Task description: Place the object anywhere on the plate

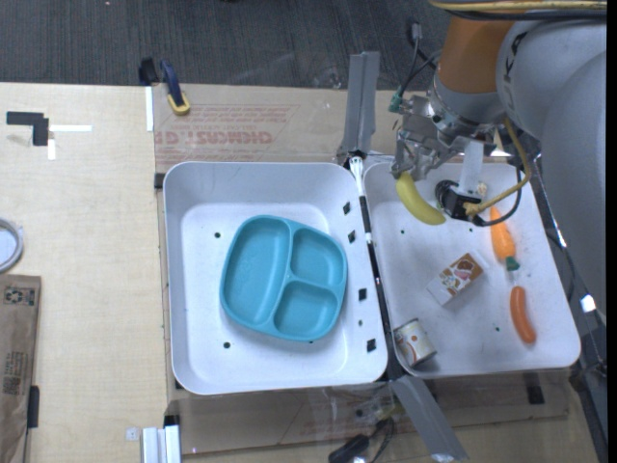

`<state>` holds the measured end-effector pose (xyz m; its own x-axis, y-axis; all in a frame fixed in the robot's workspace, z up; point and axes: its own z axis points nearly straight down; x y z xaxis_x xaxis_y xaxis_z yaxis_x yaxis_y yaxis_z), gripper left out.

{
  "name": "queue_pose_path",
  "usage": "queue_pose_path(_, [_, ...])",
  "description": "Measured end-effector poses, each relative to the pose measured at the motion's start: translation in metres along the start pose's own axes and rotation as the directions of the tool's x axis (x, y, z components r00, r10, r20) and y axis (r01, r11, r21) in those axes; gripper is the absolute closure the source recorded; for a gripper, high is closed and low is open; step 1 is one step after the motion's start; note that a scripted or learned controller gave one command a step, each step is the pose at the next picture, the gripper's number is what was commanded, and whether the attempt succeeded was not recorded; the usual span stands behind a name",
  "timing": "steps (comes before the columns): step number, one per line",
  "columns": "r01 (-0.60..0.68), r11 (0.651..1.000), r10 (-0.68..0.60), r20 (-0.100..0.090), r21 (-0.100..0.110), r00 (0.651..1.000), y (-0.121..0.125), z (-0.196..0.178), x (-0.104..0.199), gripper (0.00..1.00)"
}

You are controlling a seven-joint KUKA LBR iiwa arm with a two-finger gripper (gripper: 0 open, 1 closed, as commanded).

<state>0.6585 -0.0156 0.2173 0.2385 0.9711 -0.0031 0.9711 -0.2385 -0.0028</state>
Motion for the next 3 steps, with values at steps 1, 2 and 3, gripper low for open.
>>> queue_pose_path(1, [0.167,0.986,-0.167,-0.001,0.002,0.986,-0.079,0.027,0.025,1.00])
queue_pose_path(2, [0.136,0.991,-0.136,0.000,-0.002,0.991,-0.050,-0.069,0.031,1.00])
queue_pose_path(3, [0.179,0.984,-0.179,0.000,0.001,0.984,-0.099,0.011,0.076,1.00])
